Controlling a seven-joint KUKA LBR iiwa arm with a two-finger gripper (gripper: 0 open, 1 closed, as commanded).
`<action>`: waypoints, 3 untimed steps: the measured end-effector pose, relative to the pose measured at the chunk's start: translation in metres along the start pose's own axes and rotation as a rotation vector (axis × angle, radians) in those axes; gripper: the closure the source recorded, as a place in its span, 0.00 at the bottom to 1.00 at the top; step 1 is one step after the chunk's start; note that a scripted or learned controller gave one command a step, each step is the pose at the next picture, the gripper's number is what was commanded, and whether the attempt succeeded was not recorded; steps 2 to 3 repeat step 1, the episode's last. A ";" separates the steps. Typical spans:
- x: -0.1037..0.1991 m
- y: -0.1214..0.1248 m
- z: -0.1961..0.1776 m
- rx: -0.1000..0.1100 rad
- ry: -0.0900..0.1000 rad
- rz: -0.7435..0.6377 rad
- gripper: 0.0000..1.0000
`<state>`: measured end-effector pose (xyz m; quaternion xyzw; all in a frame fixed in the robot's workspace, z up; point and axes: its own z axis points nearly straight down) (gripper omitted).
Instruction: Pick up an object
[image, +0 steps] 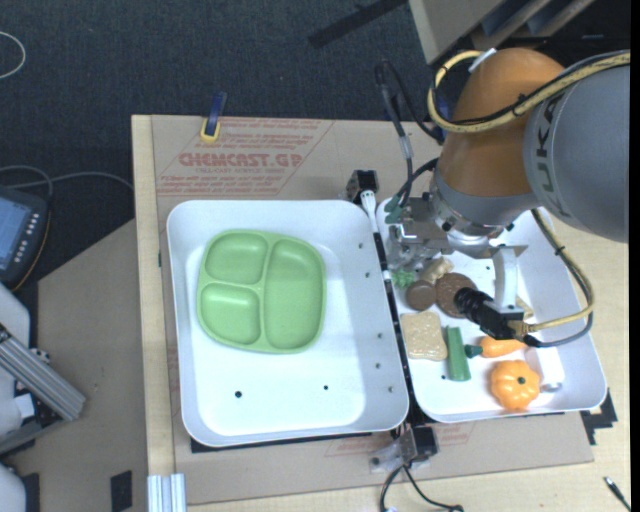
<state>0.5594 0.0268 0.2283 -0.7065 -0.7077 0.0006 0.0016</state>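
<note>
We see the pale tabletop with red print (250, 160) carrying both bins. The grey arm with an orange band (590, 140) comes in from the right and hangs over the upper half of the right shallow white bin (565, 345). The left shallow white bin (300, 400) holds a light green divided plastic plate (263, 290), lying flat toward its upper left. The hand (408, 250) sits low at the right bin's left wall, near the upper corner; we can't tell whether it is wide or narrow, and we see nothing held in it. All the pickable things are in the right bin, below the hand. A tan square sponge-like slab (422, 335) lies by the left wall and an orange toy pumpkin (514, 384) near the bottom rim. Two brown round discs (421, 296) sit just beside each other above the slab, with a dark green stick (456, 355) just right of the slab. A small orange carrot-shaped piece (500, 348) lies above the pumpkin.
</note>
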 end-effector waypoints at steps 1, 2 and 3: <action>-0.006 -0.009 0.013 0.001 -0.001 0.003 1.00; -0.006 -0.009 0.013 0.001 -0.001 0.003 1.00; -0.006 -0.009 0.013 0.001 -0.001 0.003 1.00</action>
